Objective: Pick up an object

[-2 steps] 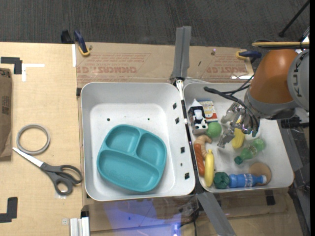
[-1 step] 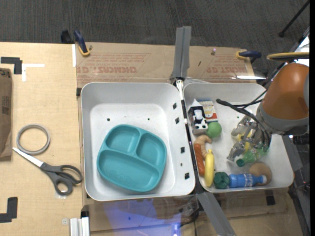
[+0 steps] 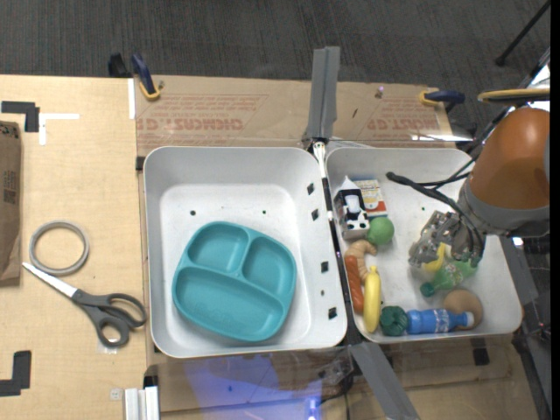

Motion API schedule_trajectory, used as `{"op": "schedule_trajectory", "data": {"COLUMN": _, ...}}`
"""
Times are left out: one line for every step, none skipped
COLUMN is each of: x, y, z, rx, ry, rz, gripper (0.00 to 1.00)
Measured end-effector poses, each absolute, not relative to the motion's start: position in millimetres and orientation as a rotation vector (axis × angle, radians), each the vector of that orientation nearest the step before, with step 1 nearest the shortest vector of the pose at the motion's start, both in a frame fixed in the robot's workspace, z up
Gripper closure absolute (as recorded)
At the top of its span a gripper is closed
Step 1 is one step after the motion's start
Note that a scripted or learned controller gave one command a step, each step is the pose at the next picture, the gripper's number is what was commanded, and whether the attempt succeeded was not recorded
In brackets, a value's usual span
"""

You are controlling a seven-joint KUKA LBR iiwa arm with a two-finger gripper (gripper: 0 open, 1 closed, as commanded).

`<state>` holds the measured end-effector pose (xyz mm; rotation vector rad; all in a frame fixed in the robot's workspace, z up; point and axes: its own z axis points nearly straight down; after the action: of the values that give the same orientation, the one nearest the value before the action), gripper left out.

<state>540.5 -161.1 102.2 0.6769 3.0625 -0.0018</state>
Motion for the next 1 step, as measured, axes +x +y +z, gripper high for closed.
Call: {"op": "schedule_trajectory", "data": {"x": 553.6, "y": -108.9, "z": 91.9, "rx": 0.899, "ry": 3.008, "rz": 0.000, "gripper": 1.00}}
